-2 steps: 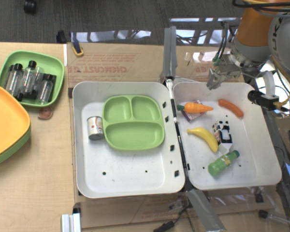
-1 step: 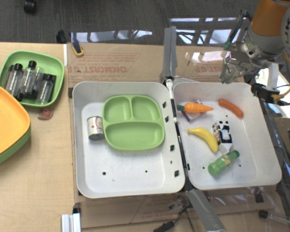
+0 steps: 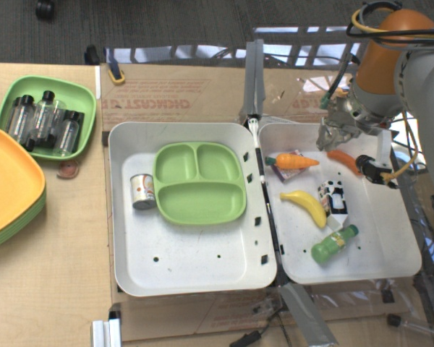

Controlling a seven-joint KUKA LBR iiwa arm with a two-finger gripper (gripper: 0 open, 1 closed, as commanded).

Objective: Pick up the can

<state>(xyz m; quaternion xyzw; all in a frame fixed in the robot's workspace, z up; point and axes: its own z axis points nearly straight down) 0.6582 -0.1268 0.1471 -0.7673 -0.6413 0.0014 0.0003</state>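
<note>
Camera view: nearest in the right bin (image 3: 390, 266), a green bottle (image 3: 333, 242), then a banana (image 3: 307, 205) and a carrot (image 3: 294, 162). In the left bin (image 3: 195, 273), open floor fronts the green tray (image 3: 200, 182); the can (image 3: 142, 191) lies between tray and left wall. Farthest, the end effector (image 3: 338, 132) hovers over the right bin's back edge; its opening cannot be told.

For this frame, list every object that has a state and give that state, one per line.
can: on its side in the left bin, beside the green divided plate, not gripped.
green bottle: lying down in the right bin, cap on.
banana: lying unpeeled in the right bin.
carrot: lying flat near the bin divider.
gripper: over the right bin's far edge, holding nothing that I can see.
</note>
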